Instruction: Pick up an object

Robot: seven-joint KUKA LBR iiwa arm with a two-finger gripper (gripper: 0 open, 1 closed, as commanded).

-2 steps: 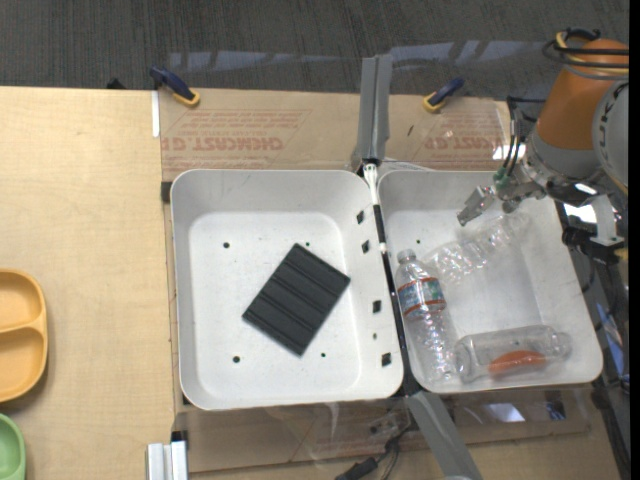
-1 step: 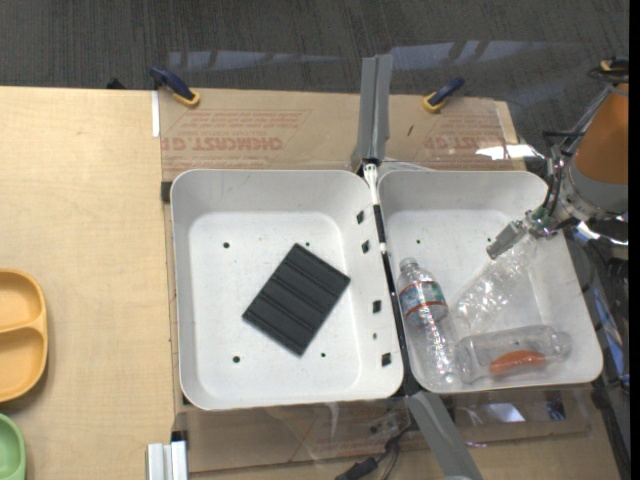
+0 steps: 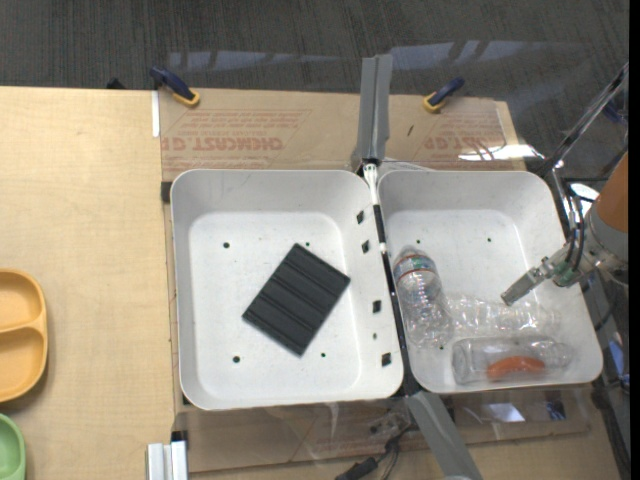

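Cut off at the edges, murky in the clear plastic.

Arm point(image 3: 612, 213) sliced away by the right edge, claw point(image 3: 520, 288) too small and dim to read. Orange dish point(image 3: 20, 336) chopped by the left edge; green thing point(image 3: 8, 450) clipped at the bottom-left corner. Clear wrapping point(image 3: 500, 318) beside the bottle point(image 3: 420, 290) hard to outline; orange item point(image 3: 514, 366) blurred inside a clear container point(image 3: 510, 358).

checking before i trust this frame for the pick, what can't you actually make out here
- Gripper, camera view: too small and blurred to tell its finger state or whether it touches the clear plastic.
- Orange item: wrapped inside a clear container, glare hides what it is.
- Yellow tray and green item: cut off by the left edge.
- Arm: cut off at the right.
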